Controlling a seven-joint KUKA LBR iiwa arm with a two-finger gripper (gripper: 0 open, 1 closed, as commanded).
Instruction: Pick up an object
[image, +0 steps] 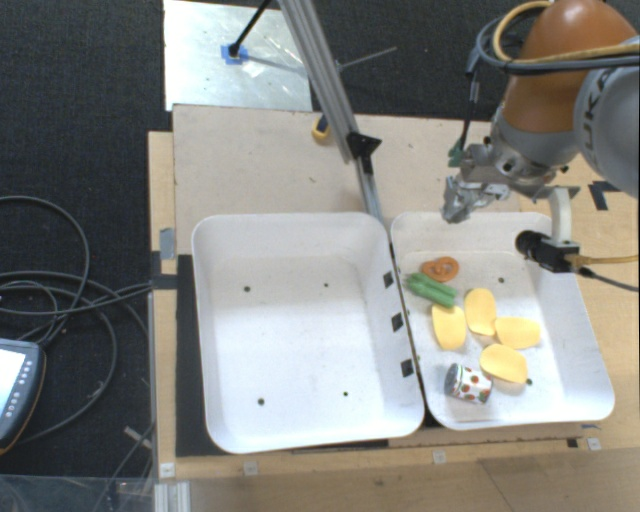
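- Grey metal pincer (460, 208) hangs over the back edge of the right shallow white plastic bin (572, 330), pointing down. Nothing shows in its grasp. I cannot tell how far open it is (tip small and blurred).
- Nearest candidate is a flat orange-brown ring-like toy piece (439, 268) on the bin floor towards the back left, just below the pincer in the view and clearly apart from it.
- Next to that lies a green bean-shaped pod (431, 291), touching or nearly touching the orange piece (can't say which).
- Further out are four yellow oval slices (481, 311), clustered mid-bin with some edges meeting. A small white can with red and green spots (467, 383) lies at the front, against the frontmost slice.
- Left shallow white plastic bin (300, 330) holds no objects (just dark dots on its floor).
- Progress, as I judge it, is early: every object lies on the bin floor and none is lifted. Left to do: descend, close on one, raise it.
- Hard to make out:
  - the pincer's height above the bin (slanted view)
  - what the orange piece really is
  - the arm's upper part, cut off at the top right
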